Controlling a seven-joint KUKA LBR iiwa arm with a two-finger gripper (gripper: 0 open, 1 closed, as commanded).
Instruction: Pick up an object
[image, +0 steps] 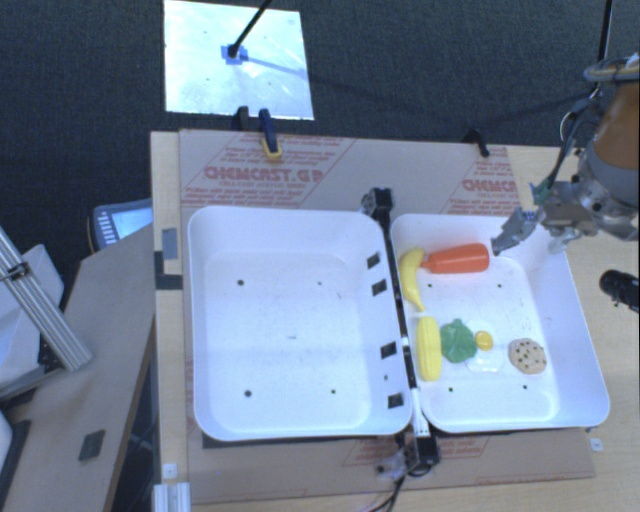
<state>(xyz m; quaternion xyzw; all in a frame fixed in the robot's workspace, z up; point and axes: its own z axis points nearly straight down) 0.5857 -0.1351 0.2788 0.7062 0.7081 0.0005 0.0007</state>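
Observation:
The right bin (570, 330) holds an orange carrot (457, 259), a yellow banana (411, 277), a yellow corn cob (428, 347), a green leafy piece (459, 340), a small yellow piece (484, 340) and a round cookie (527, 355). My gripper (515, 231) hangs over the bin's far right corner, just right of the carrot's end. Nothing shows between its fingers, and their spread is unclear.
The left bin (290, 320) sits beside the right one, with black clips along the shared divider (393, 300). A cardboard sheet (330, 170) lies under both bins. A shiny metal plate (237, 58) lies behind them.

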